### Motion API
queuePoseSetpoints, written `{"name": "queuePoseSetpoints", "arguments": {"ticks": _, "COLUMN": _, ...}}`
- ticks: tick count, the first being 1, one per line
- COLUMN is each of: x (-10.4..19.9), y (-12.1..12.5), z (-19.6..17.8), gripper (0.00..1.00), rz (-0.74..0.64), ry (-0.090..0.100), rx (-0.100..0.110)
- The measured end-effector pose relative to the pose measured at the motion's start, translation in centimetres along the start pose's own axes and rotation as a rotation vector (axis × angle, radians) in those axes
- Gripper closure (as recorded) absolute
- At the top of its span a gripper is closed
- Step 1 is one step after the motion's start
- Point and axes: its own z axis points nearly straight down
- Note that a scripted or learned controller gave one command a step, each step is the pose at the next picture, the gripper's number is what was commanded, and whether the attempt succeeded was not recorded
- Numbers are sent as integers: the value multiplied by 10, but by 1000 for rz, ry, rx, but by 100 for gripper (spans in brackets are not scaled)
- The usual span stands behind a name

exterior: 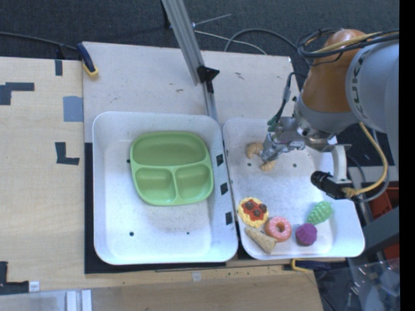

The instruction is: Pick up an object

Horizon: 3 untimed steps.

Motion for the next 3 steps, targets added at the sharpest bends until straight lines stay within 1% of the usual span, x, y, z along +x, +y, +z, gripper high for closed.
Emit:
{"name": "queuePoseSetpoints", "arguments": {"ticks": 1, "x": 60, "y": 13, "z": -4, "gripper": 100, "rz": -3, "ry": 1, "rx": -2}}
{"name": "queuePoseSetpoints", "arguments": {"ticks": 2, "x": 112, "y": 12, "z": -17, "gripper": 100, "rz": -2, "ry": 1, "rx": -2}}
{"name": "queuePoseSetpoints", "arguments": {"ticks": 3, "x": 163, "y": 18, "z": -7, "gripper": 100, "rz": -1, "ry": 0, "rx": 0}}
